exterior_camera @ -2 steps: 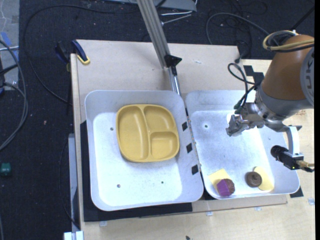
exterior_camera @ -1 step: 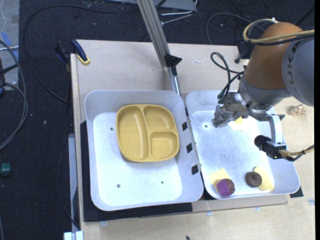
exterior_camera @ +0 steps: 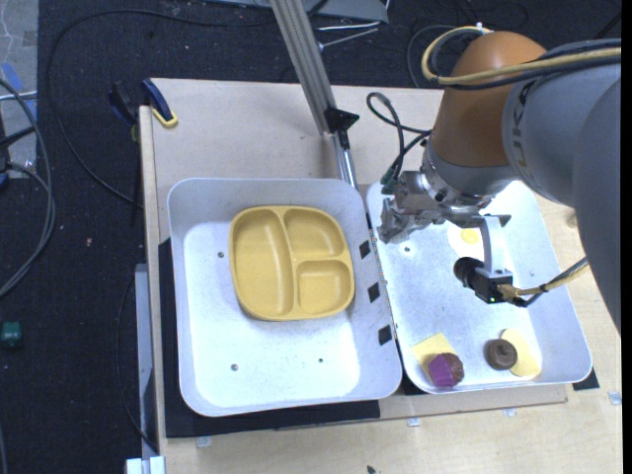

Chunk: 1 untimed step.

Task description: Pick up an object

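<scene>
Gripper (exterior_camera: 395,220) hangs at the right bin's (exterior_camera: 553,265) far-left corner; whether it holds anything cannot be told. Plum (exterior_camera: 444,368) and brown piece (exterior_camera: 502,354) lie by its near edge. Yellow tray (exterior_camera: 292,262) fills the left bin (exterior_camera: 197,344).

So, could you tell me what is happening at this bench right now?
A grey robot arm reaches in from the right, its gripper low over the far left part of the right bin. A purple object and a brown object lie at that bin's near edge, apart from the gripper. The left bin holds a yellow divided plate.
</scene>
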{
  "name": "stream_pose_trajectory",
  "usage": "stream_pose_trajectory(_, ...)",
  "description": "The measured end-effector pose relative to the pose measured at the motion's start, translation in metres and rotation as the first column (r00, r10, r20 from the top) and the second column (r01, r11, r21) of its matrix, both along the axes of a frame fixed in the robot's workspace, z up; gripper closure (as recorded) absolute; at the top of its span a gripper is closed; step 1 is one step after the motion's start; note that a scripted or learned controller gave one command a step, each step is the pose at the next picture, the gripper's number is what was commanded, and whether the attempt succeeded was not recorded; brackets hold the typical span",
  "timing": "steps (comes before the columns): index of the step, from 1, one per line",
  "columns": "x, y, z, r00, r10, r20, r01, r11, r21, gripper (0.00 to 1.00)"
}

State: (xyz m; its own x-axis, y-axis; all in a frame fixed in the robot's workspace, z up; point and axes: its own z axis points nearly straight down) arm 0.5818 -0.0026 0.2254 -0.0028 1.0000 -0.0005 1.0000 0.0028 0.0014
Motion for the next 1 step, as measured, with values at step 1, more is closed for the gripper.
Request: stream_pose_trajectory(1, 0.0114, 0.0576, 0.0006, 1.0, 0.003, 0.0, -0.003, 1.0, 0.001, 1.0)
